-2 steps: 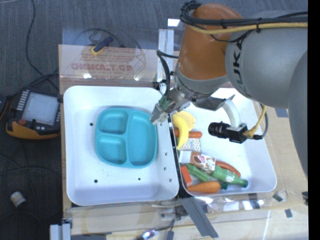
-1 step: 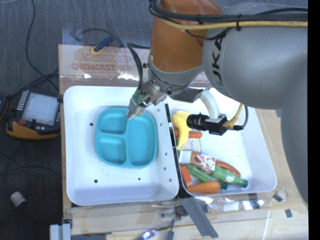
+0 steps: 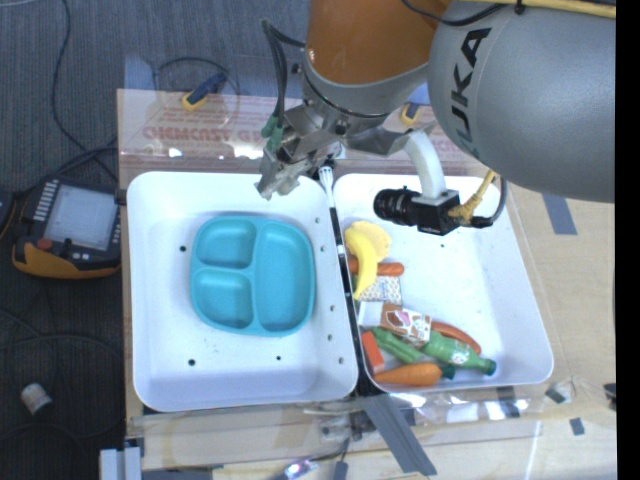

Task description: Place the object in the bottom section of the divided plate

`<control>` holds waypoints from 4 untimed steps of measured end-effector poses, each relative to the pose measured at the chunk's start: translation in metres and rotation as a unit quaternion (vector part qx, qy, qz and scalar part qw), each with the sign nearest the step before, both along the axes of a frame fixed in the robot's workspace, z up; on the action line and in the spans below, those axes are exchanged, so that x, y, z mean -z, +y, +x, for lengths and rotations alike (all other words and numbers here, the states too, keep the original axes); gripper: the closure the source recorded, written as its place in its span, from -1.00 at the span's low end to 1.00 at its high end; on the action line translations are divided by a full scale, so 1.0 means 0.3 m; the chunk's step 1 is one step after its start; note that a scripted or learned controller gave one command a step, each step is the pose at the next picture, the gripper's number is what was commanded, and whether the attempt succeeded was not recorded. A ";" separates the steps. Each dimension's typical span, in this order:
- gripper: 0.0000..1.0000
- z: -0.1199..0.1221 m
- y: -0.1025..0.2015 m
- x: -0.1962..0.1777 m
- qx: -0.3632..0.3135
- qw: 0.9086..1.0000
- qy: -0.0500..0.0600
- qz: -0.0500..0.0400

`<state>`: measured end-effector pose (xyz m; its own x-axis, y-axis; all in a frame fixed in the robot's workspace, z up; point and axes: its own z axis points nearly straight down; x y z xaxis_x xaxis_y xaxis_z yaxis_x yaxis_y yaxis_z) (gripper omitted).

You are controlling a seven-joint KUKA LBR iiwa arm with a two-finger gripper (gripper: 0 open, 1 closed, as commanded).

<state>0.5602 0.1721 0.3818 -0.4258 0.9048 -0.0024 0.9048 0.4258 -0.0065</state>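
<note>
A light blue divided plate (image 3: 250, 273) lies in the left white bin (image 3: 160, 368); it has two small sections on its left and one large section on its right. My gripper (image 3: 285, 173) hangs high over the back edge of the bins, near the wall between them, above and behind the plate. I see no object in it. The toy foods lie in the right bin (image 3: 510, 298): a yellow banana (image 3: 366, 248), an orange carrot (image 3: 405, 375), a green bottle-like piece (image 3: 450, 353), and small printed boxes (image 3: 400, 321).
A black cylinder-shaped camera (image 3: 412, 208) on the wrist hangs over the back of the right bin. The big grey arm body (image 3: 530, 68) covers the upper right. A handheld pendant (image 3: 65, 226) lies on the floor to the left.
</note>
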 end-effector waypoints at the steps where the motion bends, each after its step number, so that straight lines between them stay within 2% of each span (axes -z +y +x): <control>1: 1.00 0.004 0.000 -0.020 0.000 1.000 0.002 -0.004; 3: 1.00 0.011 0.003 -0.060 0.000 1.000 0.008 -0.010; 4: 1.00 -0.257 0.144 0.138 0.139 0.990 0.001 0.000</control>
<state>0.4832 0.2154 0.3404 -0.1612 0.9869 -0.0025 0.9869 0.1612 -0.0087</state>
